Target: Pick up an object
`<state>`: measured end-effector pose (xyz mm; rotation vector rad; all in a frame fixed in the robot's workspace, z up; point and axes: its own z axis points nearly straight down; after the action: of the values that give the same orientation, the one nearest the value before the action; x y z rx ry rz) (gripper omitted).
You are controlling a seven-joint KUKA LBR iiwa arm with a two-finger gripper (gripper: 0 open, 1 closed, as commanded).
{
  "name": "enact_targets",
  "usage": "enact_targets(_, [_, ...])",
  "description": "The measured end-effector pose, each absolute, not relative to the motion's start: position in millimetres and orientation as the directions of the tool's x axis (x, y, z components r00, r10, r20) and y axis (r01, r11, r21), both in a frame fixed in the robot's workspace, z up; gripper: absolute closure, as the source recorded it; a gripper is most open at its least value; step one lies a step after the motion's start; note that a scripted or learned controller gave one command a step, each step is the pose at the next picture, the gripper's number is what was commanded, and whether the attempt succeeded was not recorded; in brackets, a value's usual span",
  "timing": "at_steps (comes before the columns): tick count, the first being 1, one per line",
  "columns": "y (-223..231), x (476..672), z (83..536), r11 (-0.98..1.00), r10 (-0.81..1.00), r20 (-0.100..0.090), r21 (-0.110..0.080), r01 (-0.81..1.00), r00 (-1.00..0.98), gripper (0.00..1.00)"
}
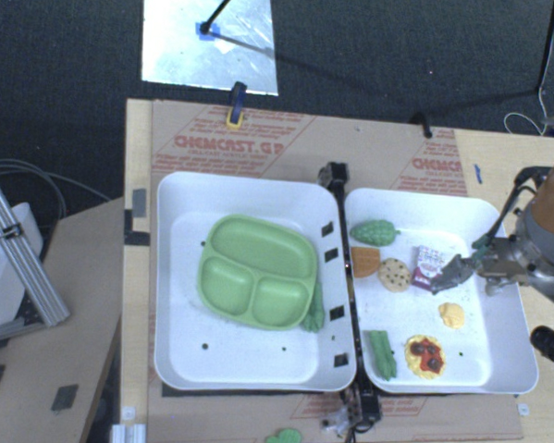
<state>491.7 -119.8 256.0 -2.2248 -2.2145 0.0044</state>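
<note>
— What are the jaws doing?

— I cannot tell; the gripper is hanging low in the right bin, its tip blurring over the small packet.

— So where is the packet lying?

— Just left of the tip, touching or nearly, beside the cookie, long axis running up-bin.

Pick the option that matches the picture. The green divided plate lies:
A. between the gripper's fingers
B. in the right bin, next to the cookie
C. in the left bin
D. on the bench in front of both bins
C. The green divided plate lies flat in the left bin, while the cookie and the gripper are over in the right bin.
</note>
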Motion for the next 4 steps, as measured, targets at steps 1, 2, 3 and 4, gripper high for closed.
enact_targets(1, [27, 488.2, 365, 0.021, 1.000, 0.006, 0.015, 1.000, -0.021, 0.00])
enact_targets(2, [88, 529.4, 428, 0.011, 1.000, 0.003, 0.012, 1.000, -0.011, 0.00])
enact_targets(3, [83, 527.9, 436, 0.009, 1.000, 0.000, 0.007, 1.000, -0.009, 1.00])
enact_targets(4, [130, 504.7, 230, 0.008, 1.000, -0.002, -0.016, 1.000, -0.008, 1.00])
